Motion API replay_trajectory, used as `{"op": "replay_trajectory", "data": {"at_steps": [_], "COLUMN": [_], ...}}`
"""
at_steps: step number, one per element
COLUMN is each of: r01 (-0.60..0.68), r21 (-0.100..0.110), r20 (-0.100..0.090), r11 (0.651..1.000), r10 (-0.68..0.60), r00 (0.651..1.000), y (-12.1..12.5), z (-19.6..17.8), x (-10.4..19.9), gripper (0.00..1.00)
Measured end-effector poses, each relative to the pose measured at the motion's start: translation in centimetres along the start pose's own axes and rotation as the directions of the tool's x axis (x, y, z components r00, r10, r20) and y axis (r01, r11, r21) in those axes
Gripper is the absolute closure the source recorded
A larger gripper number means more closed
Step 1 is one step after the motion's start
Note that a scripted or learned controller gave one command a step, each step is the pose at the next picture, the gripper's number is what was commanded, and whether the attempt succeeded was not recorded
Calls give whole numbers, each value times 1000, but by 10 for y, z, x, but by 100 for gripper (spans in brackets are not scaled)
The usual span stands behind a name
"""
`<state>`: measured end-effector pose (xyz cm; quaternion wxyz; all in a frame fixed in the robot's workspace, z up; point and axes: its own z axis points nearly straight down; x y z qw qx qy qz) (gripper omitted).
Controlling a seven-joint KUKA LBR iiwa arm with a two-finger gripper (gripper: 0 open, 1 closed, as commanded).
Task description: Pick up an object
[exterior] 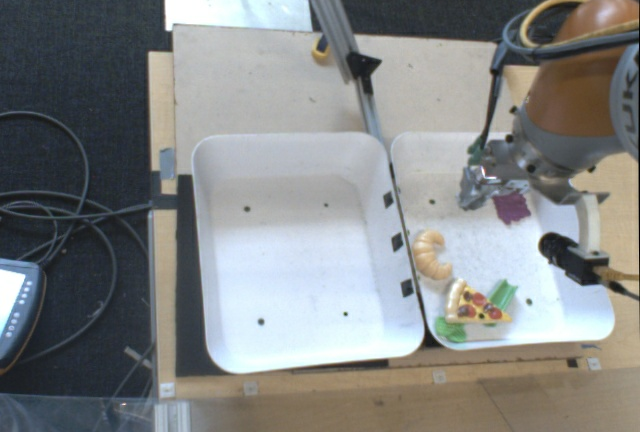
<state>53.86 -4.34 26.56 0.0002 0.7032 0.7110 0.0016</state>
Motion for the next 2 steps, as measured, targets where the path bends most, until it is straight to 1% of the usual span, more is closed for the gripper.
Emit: {"op": "replay_trajectory", "data": {"at_steps": [1, 2], "r01": [-1, -1], "r21": [0, 3], "r20": [0, 0], "r11": [1000, 1000], "r10": [1, 1], "r00": [1000, 1000], "y": [7, 13], "z": [1, 19], "x": [44, 96], "gripper": [100, 100]}}
